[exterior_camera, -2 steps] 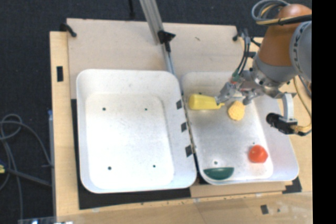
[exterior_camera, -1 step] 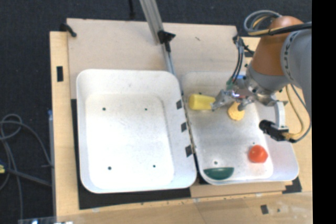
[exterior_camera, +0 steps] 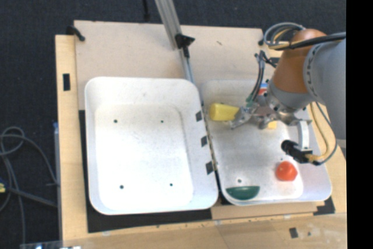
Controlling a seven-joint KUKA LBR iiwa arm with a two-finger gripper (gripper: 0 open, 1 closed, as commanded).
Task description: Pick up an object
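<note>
Pincer (exterior_camera: 238,121) low in right bin (exterior_camera: 317,192), just beside yellow block (exterior_camera: 221,112). Finger state: cannot tell. Orange ball (exterior_camera: 285,171) and green bowl (exterior_camera: 243,192) near front rim.

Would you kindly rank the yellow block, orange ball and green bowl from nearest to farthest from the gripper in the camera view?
1. Yellow block, just left of the gripper.
2. Orange ball, lower right in the right bin.
3. Green bowl, at that bin's bottom edge.
</note>
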